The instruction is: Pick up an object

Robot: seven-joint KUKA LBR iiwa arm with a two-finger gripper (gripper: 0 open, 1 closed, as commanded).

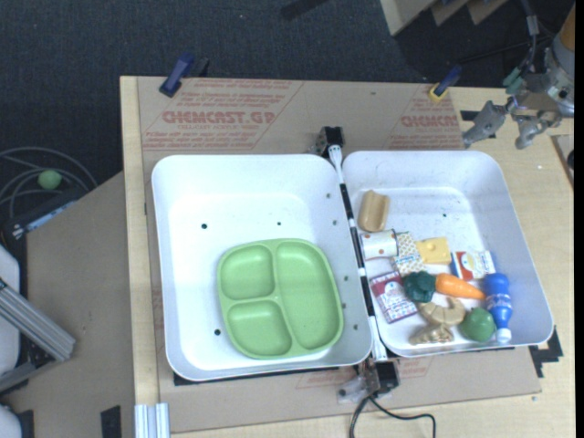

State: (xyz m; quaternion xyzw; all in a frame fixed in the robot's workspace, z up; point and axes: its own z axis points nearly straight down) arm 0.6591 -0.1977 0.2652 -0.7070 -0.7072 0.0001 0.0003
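claw (505, 127): hung above table beyond right bin's far right corner, fingers spread apart, nothing between them
right bin (474, 176): held toy clutter along near side: carrot (459, 287), blue bottle (497, 298), green ball (477, 324)
left bin (182, 208): held green divided plate (277, 297)

The arm behind the gripper (504, 128) is cut off by the picture's right edge. Well below the gripper, in the right bin (520, 245), the small packets (394, 297) carry print too small to read, and the tan pieces (438, 322) overlap, their shapes unclear.
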